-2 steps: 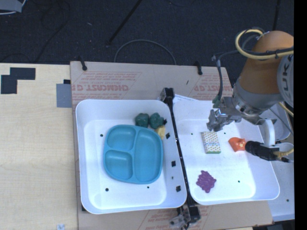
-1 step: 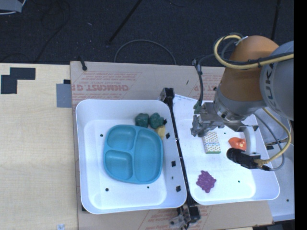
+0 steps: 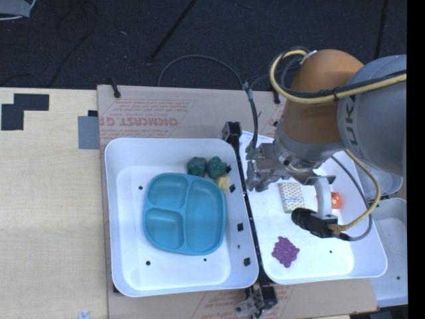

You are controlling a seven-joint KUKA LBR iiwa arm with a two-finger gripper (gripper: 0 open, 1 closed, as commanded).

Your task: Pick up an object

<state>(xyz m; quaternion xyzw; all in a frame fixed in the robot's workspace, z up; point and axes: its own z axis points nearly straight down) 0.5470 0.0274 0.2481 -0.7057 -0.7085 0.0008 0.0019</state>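
Two white bins are seen side by side. In the left bin a blue plate with three parts is laid in the middle, and dark green lumps are found at its far edge. In the right bin a purple lump lies near the front edge, and a small patterned packet lies in the middle. The gripper is hung at the right bin's left wall. How wide it is open cannot be told, and nothing is seen held in it. The reaching step seems to be in hand. Next, one thing should be chosen, and the gripper must be lowered straight over it.
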